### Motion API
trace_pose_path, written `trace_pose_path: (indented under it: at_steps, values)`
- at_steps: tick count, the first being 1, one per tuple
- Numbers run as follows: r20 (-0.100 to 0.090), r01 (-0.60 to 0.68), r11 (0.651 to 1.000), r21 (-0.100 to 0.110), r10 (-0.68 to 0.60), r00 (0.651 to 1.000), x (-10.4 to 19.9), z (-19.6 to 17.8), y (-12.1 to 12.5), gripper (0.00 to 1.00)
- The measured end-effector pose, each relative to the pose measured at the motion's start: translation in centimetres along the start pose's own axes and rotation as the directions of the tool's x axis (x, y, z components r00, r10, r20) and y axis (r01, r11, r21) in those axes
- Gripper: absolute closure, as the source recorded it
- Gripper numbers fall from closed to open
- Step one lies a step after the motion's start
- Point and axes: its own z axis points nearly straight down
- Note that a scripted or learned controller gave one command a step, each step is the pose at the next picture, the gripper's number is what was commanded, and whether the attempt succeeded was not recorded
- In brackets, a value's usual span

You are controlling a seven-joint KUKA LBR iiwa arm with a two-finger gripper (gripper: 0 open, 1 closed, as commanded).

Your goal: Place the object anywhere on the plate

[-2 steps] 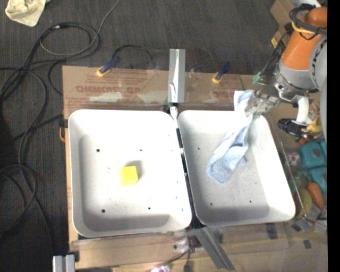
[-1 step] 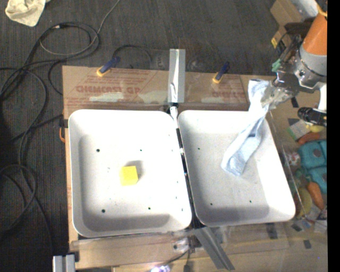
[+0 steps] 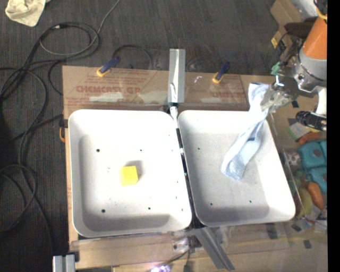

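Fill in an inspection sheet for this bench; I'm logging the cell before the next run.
Surface: two white bins, left bin and right bin, on a cardboard sheet.
Job's things: yellow block in left bin; no plate seen.
Clutter: light blue cloth hanging from the claw into right bin.
Grippers: claw at right bin's far right corner, cloth in it.
Cables: black cables on floor, left.
Surroundings: colourful items at right; rag top left.

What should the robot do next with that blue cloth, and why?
Probably carry it left, toward the other bin. The gripper is at the right bin's upper right corner, and the blue cloth hangs from it, its lower end trailing on that bin's floor. I can't make out a plate; the left bin holds a small yellow block, so a small lift first may help.
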Motion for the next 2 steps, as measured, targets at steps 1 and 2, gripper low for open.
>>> trace_pose_path:
  at_steps: [1,2]
  values:
    - [0.002,-0.015,1.000,0.002,0.015,1.000,1.3,3.5,-3.6,1.00]
    - [0.002,-0.262,0.965,0.001,0.262,0.965,-1.2,1.3,-3.3,1.00]
